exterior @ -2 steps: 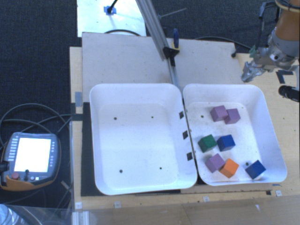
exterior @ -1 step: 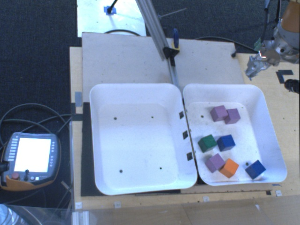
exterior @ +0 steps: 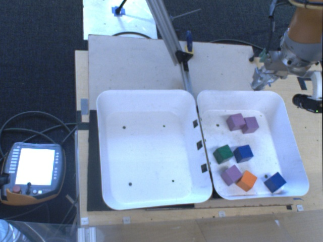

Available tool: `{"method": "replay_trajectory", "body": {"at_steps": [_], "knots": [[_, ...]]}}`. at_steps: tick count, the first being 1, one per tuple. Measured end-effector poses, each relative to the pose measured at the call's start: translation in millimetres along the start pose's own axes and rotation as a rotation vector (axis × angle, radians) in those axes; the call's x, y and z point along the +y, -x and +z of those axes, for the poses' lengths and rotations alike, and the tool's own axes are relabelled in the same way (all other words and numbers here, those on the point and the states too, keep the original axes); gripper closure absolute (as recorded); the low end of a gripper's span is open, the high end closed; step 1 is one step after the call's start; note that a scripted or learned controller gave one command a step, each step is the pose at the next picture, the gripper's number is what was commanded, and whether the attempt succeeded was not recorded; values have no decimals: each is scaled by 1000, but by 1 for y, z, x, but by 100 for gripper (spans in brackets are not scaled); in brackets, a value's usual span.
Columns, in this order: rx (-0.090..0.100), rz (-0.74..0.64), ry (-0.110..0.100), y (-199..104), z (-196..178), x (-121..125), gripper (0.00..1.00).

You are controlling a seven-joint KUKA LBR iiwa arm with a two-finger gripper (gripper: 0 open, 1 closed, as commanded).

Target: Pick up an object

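- seven blocks lie in the right bin (exterior: 290, 135): two purple blocks (exterior: 242, 123) touching near the far side, a green block (exterior: 222, 154) just beside a blue block (exterior: 243, 153) mid-bin, a third purple block (exterior: 231, 174) touching an orange block (exterior: 247, 180), and a second blue block (exterior: 275, 182) near the front right corner.
- gripper (exterior: 258, 80) hangs above the far rim of that bin, clear of every block; whether its jaws stand wide or narrow cannot be told, and nothing is seen between them.
- left bin (exterior: 108, 135) holds no block, so the pick belongs on the right side.
- judgement: the corner blue block stands apart from the rest and offers the cleanest approach.
- recommended: descend straight down, jaws square to two opposite faces, and keep off the bin wall.
- risk: touching pairs may jam a finger or shift when nudged.
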State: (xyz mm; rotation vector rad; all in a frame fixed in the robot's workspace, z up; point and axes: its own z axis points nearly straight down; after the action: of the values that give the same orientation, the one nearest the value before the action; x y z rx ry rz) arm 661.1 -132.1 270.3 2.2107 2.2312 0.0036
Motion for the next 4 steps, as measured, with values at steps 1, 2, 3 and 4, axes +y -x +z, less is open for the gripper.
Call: {"method": "replay_trajectory", "body": {"at_steps": [1, 2, 3, 4], "knots": [[1, 1, -4, -43, 16, -29, 100], [1, 1, -5, -89, 28, -62, 100], [1, -1, -2, -133, 23, -80, 100], [1, 0, -3, -169, 24, -105, 100]]}}
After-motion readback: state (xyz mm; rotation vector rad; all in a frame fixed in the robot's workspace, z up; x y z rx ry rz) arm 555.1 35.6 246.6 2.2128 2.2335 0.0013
